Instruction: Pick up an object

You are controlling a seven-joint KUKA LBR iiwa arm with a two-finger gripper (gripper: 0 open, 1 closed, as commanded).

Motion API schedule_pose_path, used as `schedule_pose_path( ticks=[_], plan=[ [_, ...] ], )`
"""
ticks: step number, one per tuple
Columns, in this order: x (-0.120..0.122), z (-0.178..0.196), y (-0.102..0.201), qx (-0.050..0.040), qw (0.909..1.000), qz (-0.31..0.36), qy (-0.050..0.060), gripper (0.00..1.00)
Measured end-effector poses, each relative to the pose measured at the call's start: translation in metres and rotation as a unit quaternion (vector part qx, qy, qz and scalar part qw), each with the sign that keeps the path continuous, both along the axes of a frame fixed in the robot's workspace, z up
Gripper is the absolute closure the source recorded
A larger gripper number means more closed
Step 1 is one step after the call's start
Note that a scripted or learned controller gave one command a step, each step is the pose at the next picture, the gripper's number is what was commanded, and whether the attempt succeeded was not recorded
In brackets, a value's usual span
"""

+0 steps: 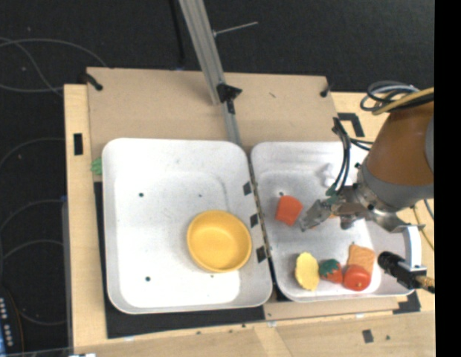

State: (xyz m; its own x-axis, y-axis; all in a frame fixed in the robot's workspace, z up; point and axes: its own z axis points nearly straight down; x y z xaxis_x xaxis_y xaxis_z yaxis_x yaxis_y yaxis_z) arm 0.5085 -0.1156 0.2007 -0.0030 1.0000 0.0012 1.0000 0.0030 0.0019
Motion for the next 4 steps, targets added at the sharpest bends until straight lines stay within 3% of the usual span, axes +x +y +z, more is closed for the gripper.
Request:
schedule_pose_path(
  ticks=[1,3,4],
  plan=[
    [0.000,0.000,0.000,-0.0001,1.0000,-0.001,0.000,0.00],
    [0.001,-0.095,-0.004,-0.0014,1.0000,-0.002,0.003,0.00],
    [0.003,-0.082,-0.003,0.0002,1.0000,-0.005,-0.001,1.00]
  ],
)
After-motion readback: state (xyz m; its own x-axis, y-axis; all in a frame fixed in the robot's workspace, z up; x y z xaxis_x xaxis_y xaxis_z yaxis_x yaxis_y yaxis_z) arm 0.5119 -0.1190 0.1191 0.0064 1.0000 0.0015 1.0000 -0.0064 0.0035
